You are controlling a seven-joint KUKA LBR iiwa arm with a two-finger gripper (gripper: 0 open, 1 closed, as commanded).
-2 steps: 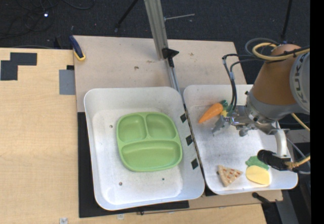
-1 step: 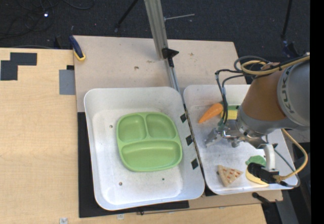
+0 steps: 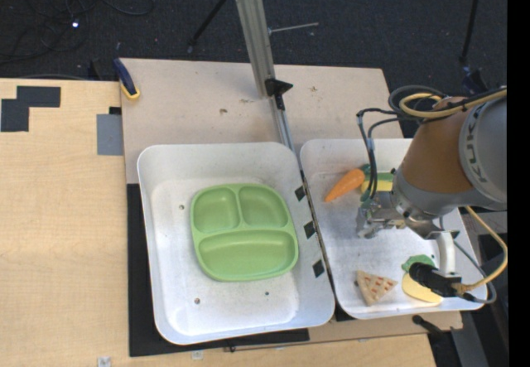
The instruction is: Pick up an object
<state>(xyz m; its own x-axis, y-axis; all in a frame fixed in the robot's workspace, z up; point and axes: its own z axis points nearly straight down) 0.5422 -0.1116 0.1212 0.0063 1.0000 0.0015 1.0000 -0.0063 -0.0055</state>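
Dark floor strewn with loose cables lies behind your bench (image 3: 331,100), whose pale board carries two shallow white bins side by side.

Your closest candidate is the carrot (image 3: 344,185), a smooth orange tapered toy. It lies in the upper left part of the right bin (image 3: 348,249), with its narrow tip slanting down towards the bin's left wall. The gripper (image 3: 370,223) hangs low over the bin floor, just beside the carrot and below its thick end. From this slant you cannot tell whether it is open or closed. Nothing shows clamped in it, and a thin strip of white floor seems to separate it from the carrot.

Near the front edge of the same bin you have a flat tan wedge (image 3: 376,286) with a speckled top. Just right of it is a curved yellow banana (image 3: 419,292), with a small green piece (image 3: 417,262) close above.

The arm (image 3: 451,166) comes in from the right, with its broad orange band above the wrist.

In the left bin (image 3: 166,274), a matte green plastic plate (image 3: 244,233) with rounded corners and three compartments lies flat near the middle. Behind the bins a ribbed aluminium post (image 3: 255,34) stands on the board.
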